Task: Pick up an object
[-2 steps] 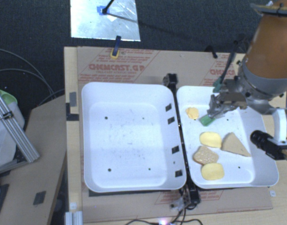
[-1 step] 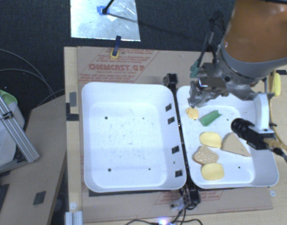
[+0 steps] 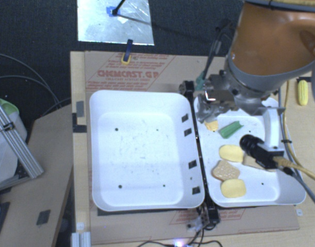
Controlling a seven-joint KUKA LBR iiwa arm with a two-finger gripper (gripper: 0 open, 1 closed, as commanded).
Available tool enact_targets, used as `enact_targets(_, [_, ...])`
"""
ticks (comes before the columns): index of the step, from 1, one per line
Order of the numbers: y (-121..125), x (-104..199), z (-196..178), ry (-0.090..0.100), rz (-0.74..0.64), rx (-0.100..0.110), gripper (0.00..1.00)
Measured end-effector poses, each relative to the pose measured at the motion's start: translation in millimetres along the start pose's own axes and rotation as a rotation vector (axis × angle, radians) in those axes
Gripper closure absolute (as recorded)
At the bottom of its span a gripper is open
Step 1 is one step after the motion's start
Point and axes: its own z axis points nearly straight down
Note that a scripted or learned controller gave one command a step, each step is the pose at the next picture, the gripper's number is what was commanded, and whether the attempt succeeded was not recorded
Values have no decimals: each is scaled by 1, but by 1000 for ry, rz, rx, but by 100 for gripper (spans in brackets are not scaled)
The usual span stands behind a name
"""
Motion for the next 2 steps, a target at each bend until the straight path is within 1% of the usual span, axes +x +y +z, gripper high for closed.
enact_targets(1, [0, -1, -1, 0, 1, -1, 0])
enact_targets(2, [1, -1, -12, 0, -4, -4, 100])
